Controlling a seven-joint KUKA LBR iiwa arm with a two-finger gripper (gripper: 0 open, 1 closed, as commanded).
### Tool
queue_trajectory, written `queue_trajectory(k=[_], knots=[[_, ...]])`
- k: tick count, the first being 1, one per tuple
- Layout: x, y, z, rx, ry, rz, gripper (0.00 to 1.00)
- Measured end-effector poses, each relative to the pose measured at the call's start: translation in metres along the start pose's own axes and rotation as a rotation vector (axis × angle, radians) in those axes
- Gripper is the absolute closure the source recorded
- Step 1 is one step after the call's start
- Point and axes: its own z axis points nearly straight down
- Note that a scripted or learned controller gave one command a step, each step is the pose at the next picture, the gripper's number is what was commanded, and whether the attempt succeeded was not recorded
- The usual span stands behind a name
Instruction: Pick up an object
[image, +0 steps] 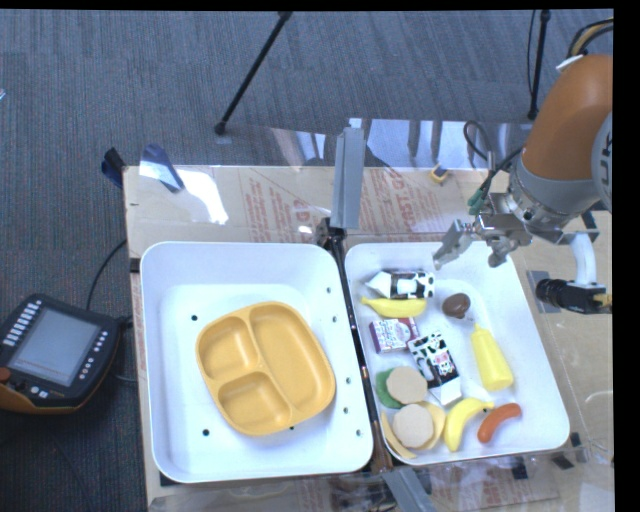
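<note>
Gripper (475, 240) over the right bin's (535, 330) top edge, upper right of frame.
I see its fingers spread wide, holding nothing; the toy food (432, 360) lies below it, centre-right, inside that bin.

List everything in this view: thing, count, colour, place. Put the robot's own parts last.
left bin: 1, white, left half of the bench
divided plate: 1, yellow, inside the left bin
right bin: 1, white, right half of the bench
bananas: 2, yellow, one at top left of the right bin, one near its bottom
cow-print cartons: 2, black and white, upper and middle right bin
bottle: 1, yellow, right side of the right bin
sausage: 1, orange-red, bottom right corner
brown ball: 1, brown, upper right bin
pendant: 1, black and orange, floor at left
arm: 1, grey and orange, top right
gripper: 1, grey, above the right bin's top edge
</note>
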Motion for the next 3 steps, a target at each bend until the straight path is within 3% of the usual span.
queue_trajectory(k=[1, 2, 3], knots=[[0.032, 0.016, 0.048, 0.004, 0.0, -0.053, 0.0], [0.027, 0.011, 0.161, 0.011, 0.001, -0.028, 0.0], [0.026, 0.014, 0.147, 0.005, 0.002, -0.026, 1.0]])
